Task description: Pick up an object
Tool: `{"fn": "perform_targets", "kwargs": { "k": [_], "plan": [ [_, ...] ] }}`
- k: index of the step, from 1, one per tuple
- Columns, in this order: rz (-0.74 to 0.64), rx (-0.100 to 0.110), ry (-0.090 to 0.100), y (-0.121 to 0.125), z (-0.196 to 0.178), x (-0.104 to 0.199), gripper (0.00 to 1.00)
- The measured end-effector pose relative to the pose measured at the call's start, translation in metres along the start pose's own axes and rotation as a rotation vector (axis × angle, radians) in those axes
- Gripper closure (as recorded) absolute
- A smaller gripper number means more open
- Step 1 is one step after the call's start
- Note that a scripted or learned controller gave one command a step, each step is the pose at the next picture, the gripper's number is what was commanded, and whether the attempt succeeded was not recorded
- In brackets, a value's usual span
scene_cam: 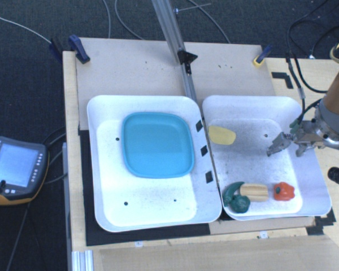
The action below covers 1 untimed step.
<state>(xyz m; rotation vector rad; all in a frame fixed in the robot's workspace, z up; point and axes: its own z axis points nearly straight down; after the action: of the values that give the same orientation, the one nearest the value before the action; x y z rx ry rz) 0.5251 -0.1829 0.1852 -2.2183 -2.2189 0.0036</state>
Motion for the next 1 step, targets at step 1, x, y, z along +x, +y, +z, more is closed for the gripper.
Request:
{"fn": "perform_targets", "kwargs": {
  "k": [1],
  "plan": [
    [0.001,0.001,0.000,-0.0020,0.0605,-0.0061,0.00]
  ]
}}
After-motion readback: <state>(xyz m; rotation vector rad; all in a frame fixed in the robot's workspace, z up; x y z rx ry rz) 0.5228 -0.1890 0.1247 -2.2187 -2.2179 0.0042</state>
